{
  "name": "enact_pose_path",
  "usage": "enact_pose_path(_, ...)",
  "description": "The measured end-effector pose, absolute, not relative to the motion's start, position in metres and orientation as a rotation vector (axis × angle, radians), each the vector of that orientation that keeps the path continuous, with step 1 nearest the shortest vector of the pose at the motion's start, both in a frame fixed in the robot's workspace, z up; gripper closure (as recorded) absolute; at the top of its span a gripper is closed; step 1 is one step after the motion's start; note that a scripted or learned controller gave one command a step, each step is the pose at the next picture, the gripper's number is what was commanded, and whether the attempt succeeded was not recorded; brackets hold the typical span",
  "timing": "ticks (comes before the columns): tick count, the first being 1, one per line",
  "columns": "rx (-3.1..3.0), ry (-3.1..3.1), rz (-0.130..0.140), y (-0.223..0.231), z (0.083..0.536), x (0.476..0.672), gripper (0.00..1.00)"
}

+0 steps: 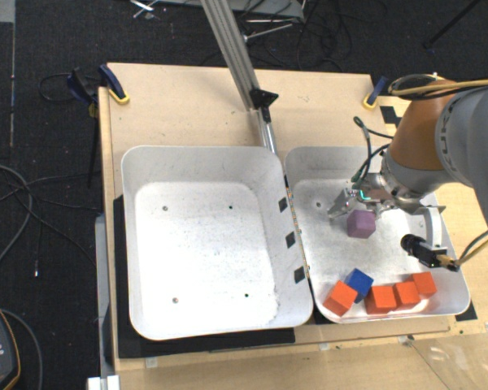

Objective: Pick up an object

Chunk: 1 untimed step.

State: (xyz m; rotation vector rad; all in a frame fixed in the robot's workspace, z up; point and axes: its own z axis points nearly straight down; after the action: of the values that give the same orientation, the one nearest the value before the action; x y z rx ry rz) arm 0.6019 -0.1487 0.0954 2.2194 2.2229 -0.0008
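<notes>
1. Nearest the camera, along the near rim of the right bin (309, 162), lies a cluster: an orange block (340, 297) touching a blue block (359, 282), then two more orange blocks (381, 298) (407, 292) side by side, with a further one (424, 283) just behind them.
2. The left bin (138, 169) holds no blocks.
3. Mid-bin, well apart from the cluster, sits a purple block (360, 223), the likeliest pick target.
4. The tool (351, 202) hangs directly above and touching or nearly touching the purple block's far side. Whether it is open or closed cannot be told; no object is seen gripped.
5. Risk, as judged: the tool appears offset toward the block's far-left edge, so a descent could push or tip the block rather than straddle it.
6. Risk: loose cables (366, 140) near the wrist could snag.
7. Farthest, the tabletop (195, 108) carries a slanted metal post (232, 43).
</notes>
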Motion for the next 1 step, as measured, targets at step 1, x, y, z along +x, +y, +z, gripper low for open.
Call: enact_pose_path(1,2.218,2.226,-0.001,-0.1265,0.0954,0.5895,0.00)
